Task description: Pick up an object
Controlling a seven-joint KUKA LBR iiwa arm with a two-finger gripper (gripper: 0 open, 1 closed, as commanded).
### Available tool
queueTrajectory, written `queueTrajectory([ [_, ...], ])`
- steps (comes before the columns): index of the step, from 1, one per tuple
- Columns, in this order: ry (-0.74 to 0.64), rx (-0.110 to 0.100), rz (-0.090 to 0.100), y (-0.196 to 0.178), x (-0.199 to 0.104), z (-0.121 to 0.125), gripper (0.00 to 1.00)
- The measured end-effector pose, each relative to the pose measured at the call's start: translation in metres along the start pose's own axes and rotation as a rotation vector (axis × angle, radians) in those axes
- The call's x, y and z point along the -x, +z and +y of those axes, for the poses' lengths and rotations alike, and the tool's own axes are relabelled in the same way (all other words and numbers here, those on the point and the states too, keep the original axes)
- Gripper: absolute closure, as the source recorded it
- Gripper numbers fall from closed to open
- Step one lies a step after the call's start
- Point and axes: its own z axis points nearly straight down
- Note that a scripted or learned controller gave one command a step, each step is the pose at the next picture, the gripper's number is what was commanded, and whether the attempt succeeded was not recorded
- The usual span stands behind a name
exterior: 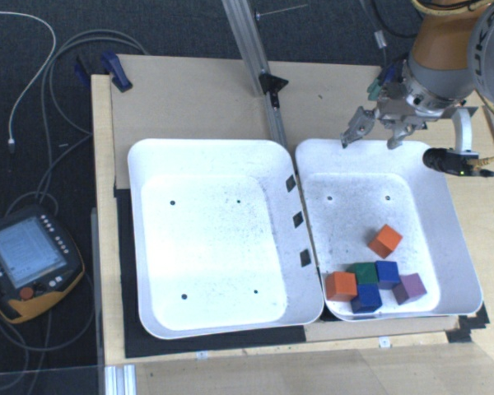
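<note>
Blocks cluster at the near edge of the right bin [445, 212], about 6 o'clock on its floor: orange block [341, 285], green block [364, 271], 2 blue blocks [366, 297] [387, 272] and purple block [410, 287], touching or just beside each other and close to the front rim. A second orange cube [385, 241] sits apart toward 12 o'clock, tilted, with bare floor around it. Left bin [148, 220] offers open speckled floor. Gripper [369, 137] hangs over the right bin's far rim at 12 o'clock, fingers spread, nothing between them. Bench [189, 81] is pale wood; pendant [25, 262] and cables [58, 64] lie at 9 o'clock on dark carpet.
</note>
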Motion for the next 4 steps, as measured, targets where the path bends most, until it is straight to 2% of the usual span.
queueTrajectory([
  [1,0.003,-0.010,0.002,0.133,0.024,-0.059,0.00],
  [2,0.006,-0.003,0.002,0.133,0.057,-0.107,0.00],
  [3,0.001,-0.003,0.003,0.133,0.026,-0.146,0.00],
  [4,0.001,0.004,0.002,0.122,0.027,-0.143,1.00],
])
